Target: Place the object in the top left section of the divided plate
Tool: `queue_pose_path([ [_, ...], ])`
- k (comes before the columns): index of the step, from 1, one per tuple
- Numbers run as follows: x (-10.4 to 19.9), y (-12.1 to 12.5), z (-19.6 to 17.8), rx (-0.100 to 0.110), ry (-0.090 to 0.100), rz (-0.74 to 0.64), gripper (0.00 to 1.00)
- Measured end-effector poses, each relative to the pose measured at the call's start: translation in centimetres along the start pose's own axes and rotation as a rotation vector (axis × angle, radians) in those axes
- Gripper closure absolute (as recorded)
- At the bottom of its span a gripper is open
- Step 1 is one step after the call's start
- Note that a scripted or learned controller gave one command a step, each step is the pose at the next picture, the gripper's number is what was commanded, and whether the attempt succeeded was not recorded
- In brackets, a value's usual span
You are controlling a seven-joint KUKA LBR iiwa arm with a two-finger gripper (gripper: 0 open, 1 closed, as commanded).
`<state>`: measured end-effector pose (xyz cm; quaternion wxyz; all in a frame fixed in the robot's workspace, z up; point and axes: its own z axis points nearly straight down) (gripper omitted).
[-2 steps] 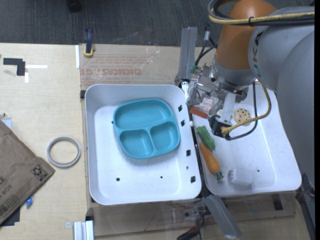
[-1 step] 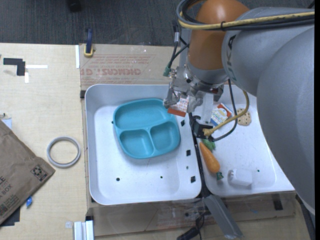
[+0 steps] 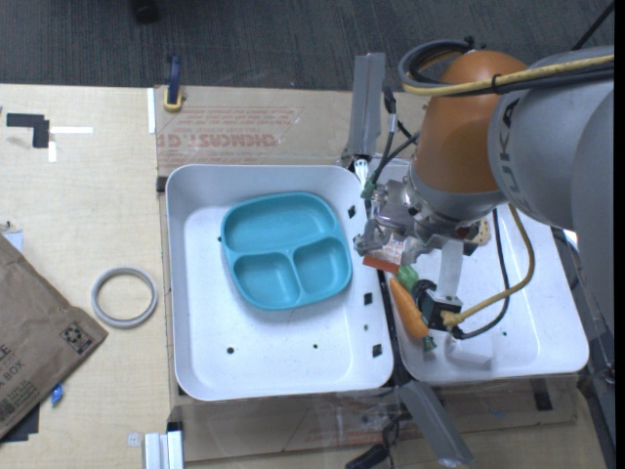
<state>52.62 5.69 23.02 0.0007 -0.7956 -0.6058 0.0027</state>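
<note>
A light blue divided plate (image 3: 285, 250) lies in the left white bin (image 3: 195, 291), with one wide section at the back and two smaller ones at the front; all three hold nothing. My gripper (image 3: 384, 234) hangs low over the wall between the two bins, just right of the plate's right rim. Directly under it shows a small red and white object (image 3: 383, 257); the wrist hides whether it is held. An orange toy carrot (image 3: 409, 309) with a green top lies in the right bin (image 3: 547, 350), just in front of the gripper.
A white block (image 3: 471, 352) rests at the right bin's front. A tan item (image 3: 479, 231) peeks out behind the wrist. Cables loop off the arm over the right bin. On the bench to the left sit a tape roll (image 3: 124, 295) and a cardboard box (image 3: 34, 345).
</note>
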Motion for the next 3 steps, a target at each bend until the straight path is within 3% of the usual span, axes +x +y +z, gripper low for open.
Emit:
queue_pose_path([
  [1,4.9,0.3,3.9,0.002,-0.001,0.167,1.00],
  [2,1.4,-0.9,4.0,0.001,0.000,0.157,1.00],
  [3,7.1,2.8,4.2,0.000,-0.001,0.200,1.00],
])
